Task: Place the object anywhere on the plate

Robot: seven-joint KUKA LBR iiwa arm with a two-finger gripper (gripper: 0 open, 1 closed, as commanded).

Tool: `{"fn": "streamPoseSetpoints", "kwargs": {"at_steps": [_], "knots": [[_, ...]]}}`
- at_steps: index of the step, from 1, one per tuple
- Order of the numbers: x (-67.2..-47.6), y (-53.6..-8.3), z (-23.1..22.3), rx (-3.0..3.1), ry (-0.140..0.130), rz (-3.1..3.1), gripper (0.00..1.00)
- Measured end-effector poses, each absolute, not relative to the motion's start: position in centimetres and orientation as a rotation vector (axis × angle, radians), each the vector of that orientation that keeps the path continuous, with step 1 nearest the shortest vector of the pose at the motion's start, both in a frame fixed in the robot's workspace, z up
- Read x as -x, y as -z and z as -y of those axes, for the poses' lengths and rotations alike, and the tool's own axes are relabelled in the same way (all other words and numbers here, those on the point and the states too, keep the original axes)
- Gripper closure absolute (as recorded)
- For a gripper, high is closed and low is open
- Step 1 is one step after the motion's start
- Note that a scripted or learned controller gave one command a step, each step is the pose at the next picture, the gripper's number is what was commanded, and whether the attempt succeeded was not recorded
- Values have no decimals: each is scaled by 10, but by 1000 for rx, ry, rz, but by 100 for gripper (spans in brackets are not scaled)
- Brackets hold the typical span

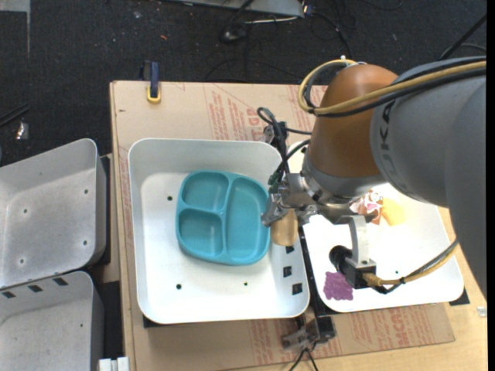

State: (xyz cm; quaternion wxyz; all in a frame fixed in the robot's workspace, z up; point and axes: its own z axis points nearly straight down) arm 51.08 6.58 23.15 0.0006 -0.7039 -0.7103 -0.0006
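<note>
Bins sit side by side: the left bin (155,284) holds a teal plate (223,216); the right bin (433,277) holds purple (337,286) and orange (391,212) items. The gripper (280,216) clamps a tan object (284,229) at the plate's right edge.

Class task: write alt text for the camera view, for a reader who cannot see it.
A grey and orange robot arm reaches from the right over two white bins, its gripper at the right edge of a teal divided plate in the left bin. The right bin holds a purple object and small orange pieces.
</note>
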Motion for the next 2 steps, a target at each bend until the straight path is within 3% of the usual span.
{"fn": "streamPoseSetpoints", "kwargs": {"at_steps": [1, 2], "knots": [[-501, -237, -123, 2210, 0, 2231, 100], [-501, -237, -120, 2219, 0, 2224, 0]]}}
